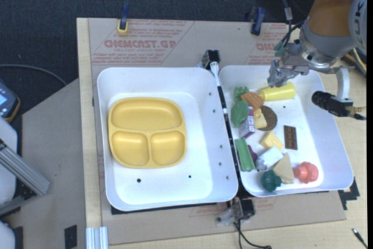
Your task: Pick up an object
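Your gripper [282, 80] hangs at twelve o'clock in the right bin [332, 137], just above the yellow block [278, 92]; nothing looks lifted yet, and its grip can't be told.

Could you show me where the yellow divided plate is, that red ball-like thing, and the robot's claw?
yellow divided plate [147, 131]: camera view, on the ridge between its compartments.
red ball-like thing [306, 172]: camera view, on its middle.
claw [281, 80]: camera view, at its tips above the yellow cylinder [278, 92].
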`<state>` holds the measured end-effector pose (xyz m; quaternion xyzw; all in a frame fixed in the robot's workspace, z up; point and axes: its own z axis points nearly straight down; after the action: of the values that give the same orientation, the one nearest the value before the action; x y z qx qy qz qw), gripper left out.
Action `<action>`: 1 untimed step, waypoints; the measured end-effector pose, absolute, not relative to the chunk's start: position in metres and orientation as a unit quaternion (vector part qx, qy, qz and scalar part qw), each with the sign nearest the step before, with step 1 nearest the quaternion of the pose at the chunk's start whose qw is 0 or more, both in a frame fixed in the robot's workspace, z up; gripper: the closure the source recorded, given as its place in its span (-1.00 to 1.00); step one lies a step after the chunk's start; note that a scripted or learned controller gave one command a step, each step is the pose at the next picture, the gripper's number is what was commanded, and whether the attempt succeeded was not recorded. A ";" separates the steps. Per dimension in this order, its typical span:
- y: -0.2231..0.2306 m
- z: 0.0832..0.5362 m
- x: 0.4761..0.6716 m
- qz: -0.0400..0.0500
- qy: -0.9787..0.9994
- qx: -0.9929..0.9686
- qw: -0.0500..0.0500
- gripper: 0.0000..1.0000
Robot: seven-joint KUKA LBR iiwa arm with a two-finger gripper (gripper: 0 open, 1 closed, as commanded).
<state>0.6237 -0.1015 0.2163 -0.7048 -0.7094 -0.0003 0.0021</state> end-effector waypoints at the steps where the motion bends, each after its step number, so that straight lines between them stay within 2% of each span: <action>1: -0.050 0.215 0.614 0.001 -0.709 -0.705 0.002 1.00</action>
<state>0.6138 -0.0501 0.2147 -0.7055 -0.7087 0.0006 0.0021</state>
